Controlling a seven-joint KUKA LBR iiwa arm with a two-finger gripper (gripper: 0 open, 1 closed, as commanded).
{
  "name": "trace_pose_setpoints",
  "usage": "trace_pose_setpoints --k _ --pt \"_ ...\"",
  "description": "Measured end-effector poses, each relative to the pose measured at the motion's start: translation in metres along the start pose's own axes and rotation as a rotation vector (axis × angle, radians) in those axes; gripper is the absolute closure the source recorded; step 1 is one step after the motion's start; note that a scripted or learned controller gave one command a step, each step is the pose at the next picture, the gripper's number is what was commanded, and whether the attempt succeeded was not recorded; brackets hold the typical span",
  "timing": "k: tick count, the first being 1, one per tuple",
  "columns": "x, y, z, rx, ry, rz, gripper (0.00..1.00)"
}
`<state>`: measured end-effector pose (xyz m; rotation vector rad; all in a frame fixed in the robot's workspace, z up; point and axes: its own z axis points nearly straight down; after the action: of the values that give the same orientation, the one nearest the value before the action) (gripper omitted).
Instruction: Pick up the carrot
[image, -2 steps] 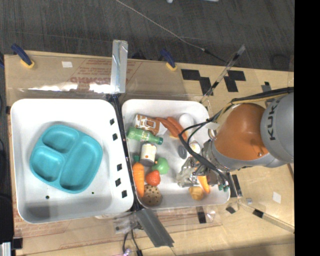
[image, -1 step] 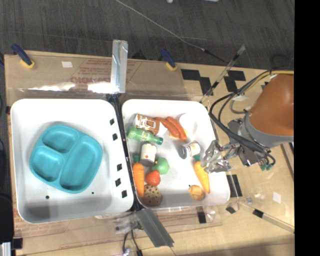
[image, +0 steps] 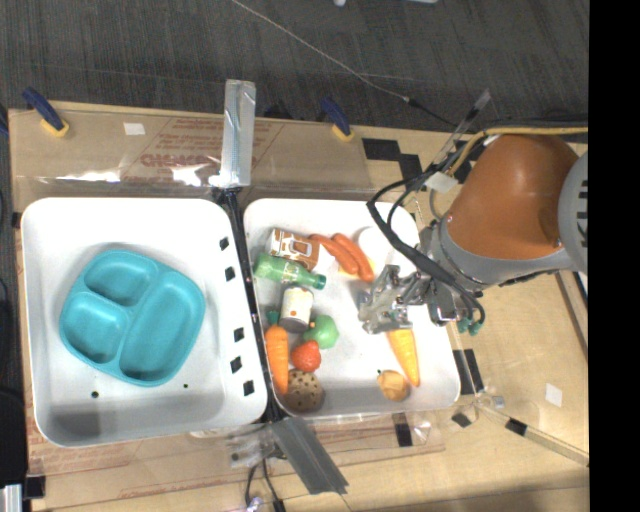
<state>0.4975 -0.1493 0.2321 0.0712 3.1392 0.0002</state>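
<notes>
end effector low in right bin, grip width cannot be told | carrot by bin's left wall, beside tomato, apart from end effector | small box label unreadable | teal tray in left bin

The arm runs off the right edge, so only its orange band and a slice of grey show. Its wrist and cables cover the right rim of the right bin. The gripper is a blurred tangle of metal; how its jaws stand cannot be told. It hides the top end of the yellow-orange carrot below it. The label on the small carton is too small to read. The table is cut at the lower right corner
</notes>
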Motion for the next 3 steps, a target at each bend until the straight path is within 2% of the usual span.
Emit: trace_pose_setpoints --k 1,2,3 --pt "0.001 -0.060 0.080 -0.001 0.007 0.065 1.00" --pt "0.006 -0.061 0.058 0.001 -0.002 -0.223 1.00" --pt "-0.006 -0.059 0.065 0.001 -0.002 -0.509 1.00"
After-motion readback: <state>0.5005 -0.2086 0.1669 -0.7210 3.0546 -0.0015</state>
